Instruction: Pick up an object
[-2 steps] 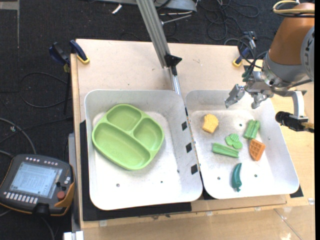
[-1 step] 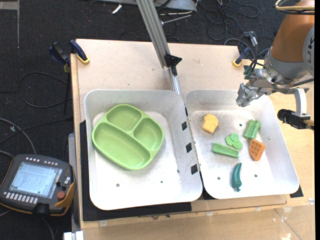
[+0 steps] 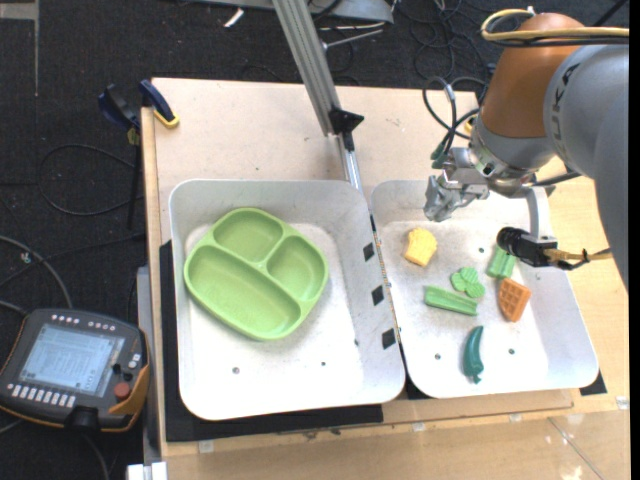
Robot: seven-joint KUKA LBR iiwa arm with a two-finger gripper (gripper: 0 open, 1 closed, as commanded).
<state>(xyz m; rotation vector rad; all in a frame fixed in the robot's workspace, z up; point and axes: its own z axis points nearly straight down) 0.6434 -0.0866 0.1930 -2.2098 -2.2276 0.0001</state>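
Wooden bench (image 3: 250, 128), dark cabled floor (image 3: 70, 88)

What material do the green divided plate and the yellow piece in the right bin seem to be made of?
Green divided plate: probably moulded plastic, one even colour, smooth with a soft sheen. Yellow piece: likely plastic or rubber toy food, matte; too small to be sure.
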